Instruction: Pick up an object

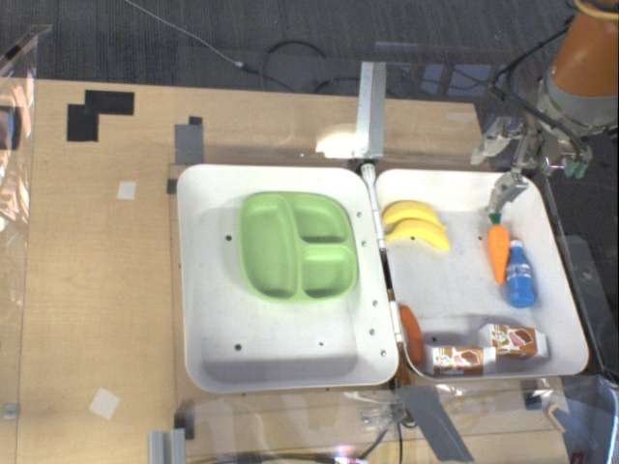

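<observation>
The bench top (87,288) is light wood-grain board with a matt, smooth face. Both bins, left bin (208,288) and right bin (455,278), are smooth white plastic with a faint sheen. The divided plate (295,245) is matt green plastic. The bananas (416,225) and the carrot (497,249) look like smooth moulded plastic. The blue bottle (519,276) is glossy plastic. Two brown-and-white bottles (484,349) carry glossy printed wrap labels. The upright bracket (370,109) between the bins is bare brushed metal. The arm's orange band (585,51) is smooth and semi-gloss. The floor covering (242,17) is dark, ribbed and rough.
</observation>
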Controlling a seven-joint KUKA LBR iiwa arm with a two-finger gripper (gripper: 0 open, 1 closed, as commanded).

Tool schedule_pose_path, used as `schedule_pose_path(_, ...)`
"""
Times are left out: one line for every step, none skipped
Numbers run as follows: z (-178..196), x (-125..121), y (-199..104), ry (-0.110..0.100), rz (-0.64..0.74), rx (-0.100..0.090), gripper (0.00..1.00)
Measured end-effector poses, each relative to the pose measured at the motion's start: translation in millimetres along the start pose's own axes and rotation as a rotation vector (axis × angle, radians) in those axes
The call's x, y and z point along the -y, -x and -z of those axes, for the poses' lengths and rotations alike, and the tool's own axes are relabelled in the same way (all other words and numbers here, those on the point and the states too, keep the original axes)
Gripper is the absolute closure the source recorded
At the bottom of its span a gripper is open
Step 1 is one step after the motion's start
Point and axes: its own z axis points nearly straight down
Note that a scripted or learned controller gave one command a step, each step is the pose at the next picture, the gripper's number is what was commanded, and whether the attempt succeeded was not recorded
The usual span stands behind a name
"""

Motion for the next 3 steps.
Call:
schedule_pose_path(-136, 22, -4, 0.005, 0.072, -0.016, 0.0)
schedule_pose_path(-142, 48, -49, -0.001, 0.002, 0.001, 0.0)
schedule_pose_path(-142, 35, -61, 0.0, -0.048, 0.001, 0.0)
